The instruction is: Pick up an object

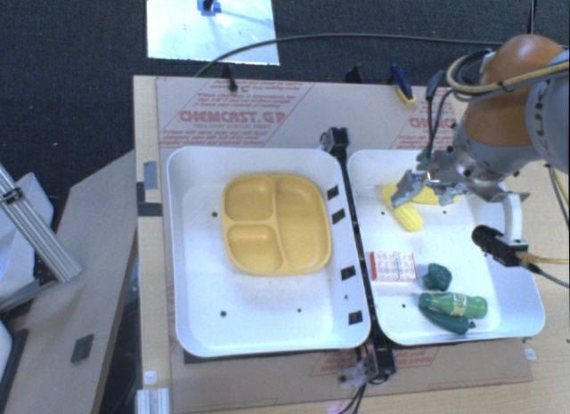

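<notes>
The right bin (525, 301) holds several small items. A yellow corn-like piece (408, 217) lies near its far left, with another yellow piece (434, 197) just behind it. My gripper (415, 186) is low over these two yellow pieces, at their far edge, and partly hides the rear one. I cannot make out whether anything is caught in it. A red-and-white packet (393, 266) lies flat nearer the front. Beside it are a small dark green lump (436, 275) and a green bottle-shaped item (454, 307) on its side.
The left bin (191, 314) holds a yellow divided plate (274, 225). A black-clipped divider (349, 225) separates the bins. A black cylinder with a cable (495, 244) hangs from the arm over the right bin's right side. The arm's orange band (517, 83) looms at the far right.
</notes>
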{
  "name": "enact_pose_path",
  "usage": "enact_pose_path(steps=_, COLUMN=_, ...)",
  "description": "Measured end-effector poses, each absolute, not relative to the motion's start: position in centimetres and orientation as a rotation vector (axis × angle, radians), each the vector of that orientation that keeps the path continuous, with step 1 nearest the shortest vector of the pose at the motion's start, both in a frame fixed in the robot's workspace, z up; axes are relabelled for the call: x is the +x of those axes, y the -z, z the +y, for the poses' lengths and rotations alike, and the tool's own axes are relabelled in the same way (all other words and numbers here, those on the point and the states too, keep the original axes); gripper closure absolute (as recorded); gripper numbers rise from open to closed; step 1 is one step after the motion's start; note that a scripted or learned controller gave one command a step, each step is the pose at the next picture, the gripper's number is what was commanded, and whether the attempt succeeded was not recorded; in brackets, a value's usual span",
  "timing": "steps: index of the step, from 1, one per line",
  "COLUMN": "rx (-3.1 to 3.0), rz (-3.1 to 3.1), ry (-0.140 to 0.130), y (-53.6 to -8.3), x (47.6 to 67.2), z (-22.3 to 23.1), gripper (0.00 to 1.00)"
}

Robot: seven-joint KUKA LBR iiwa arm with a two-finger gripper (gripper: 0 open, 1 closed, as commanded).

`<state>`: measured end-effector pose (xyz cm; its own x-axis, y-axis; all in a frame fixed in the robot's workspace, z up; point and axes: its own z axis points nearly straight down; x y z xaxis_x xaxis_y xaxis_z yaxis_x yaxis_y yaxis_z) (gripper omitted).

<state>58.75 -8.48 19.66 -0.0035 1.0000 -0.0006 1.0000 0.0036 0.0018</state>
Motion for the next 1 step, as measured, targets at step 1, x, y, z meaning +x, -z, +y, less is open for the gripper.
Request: enact_pose_path(steps=1, rx=2.221, rz=2.224, ry=0.002, y=-15.3, x=58.68, z=-9.12, gripper=0.0)
